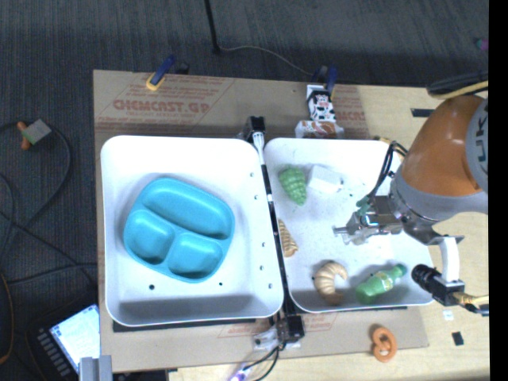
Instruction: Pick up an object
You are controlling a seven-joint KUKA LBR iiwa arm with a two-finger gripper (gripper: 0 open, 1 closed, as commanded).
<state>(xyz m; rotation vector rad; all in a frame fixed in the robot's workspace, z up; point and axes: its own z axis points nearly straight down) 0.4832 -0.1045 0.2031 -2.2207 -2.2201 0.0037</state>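
Dark carpet surrounds my surface [198, 101], a brown board carrying two white bins side by side. From the overhead camera, the left bin [119, 157] holds a blue divided tray [178, 227], lying a little tilted near its middle. The right bin [349, 288] holds several small things: a green ribbed toy [294, 185] near its upper left, a white block [325, 180] just beside that, a tan ridged piece [286, 239] against the left wall, a beige croissant [330, 280] near the front, and a green bottle [379, 283] lying on its side just right of the croissant. My arm [444, 161] reaches in from the right, its orange band over the bin's right edge. My pincer [353, 230] hangs over the bare middle of the right bin, above the croissant and bottle, apart from both; nothing sits between its fingers, though I cannot tell whether they are spread or closed. An orange pretzel [384, 342] lies on the board in front of the right bin.
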